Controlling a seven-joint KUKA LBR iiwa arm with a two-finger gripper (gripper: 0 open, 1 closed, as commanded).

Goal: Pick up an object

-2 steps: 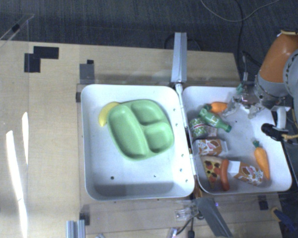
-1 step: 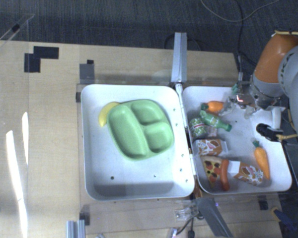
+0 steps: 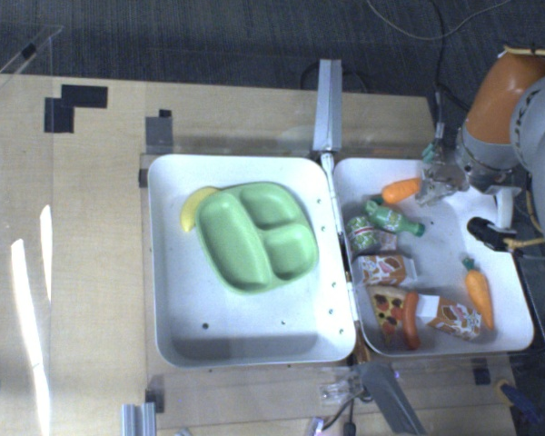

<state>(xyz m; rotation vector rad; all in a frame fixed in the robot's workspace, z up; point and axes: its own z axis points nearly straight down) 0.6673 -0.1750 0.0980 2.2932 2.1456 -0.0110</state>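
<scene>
My gripper hangs low over the back of the right bin, under the grey arm with the orange band. Just to its left lies a small orange piece, touching or nearly touching the gripper; I cannot tell which. A green bottle lies in front of that piece, with a round green and white item beside it. Nearer the front are a snack packet, a pizza slice, a red sausage, another packet and a carrot.
The left bin holds a green divided plate lying over a yellow banana. A metal divider post stands between the bins at the back. A black cable part hangs over the right bin's right side.
</scene>
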